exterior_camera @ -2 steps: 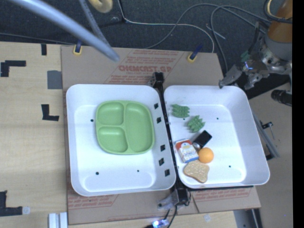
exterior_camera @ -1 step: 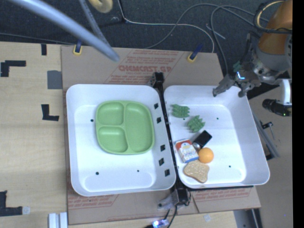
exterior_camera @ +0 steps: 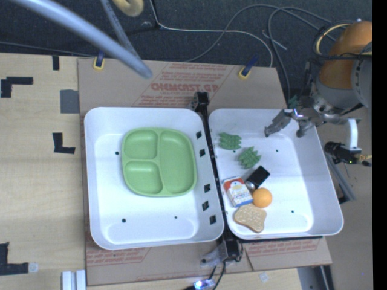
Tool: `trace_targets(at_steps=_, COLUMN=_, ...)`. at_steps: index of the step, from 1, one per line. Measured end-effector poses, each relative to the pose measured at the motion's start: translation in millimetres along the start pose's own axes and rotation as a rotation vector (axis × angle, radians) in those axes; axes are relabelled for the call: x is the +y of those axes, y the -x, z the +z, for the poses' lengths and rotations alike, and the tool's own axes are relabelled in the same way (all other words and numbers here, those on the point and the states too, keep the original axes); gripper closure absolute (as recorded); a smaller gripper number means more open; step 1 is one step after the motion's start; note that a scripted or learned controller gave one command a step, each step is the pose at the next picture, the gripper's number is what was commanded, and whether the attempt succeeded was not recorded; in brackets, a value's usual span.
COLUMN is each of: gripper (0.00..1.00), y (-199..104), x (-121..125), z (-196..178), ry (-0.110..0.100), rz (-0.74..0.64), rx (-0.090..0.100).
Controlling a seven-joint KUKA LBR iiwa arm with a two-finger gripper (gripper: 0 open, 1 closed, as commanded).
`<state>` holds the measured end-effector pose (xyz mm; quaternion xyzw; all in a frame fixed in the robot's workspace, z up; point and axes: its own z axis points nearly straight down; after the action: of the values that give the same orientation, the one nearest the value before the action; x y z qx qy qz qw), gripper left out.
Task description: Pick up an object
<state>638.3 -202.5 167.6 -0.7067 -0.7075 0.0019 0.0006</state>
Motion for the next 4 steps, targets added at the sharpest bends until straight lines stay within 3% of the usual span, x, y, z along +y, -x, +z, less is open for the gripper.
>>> trace_targets(at_steps=1, gripper=0.0, y=3, x=-5, z=44, ry=0.001, rz=0.0, rx=0.0)
trace_targets(at_steps=2, gripper=1.0, y=3, x=-5, z=33, ry=0.002, rz=-0.001, rx=0.0)
trace_targets(at_steps=4, gripper=1.0, y=6, x=0, z=-61, ry=0.004, rz=0.0, rx=0.002)
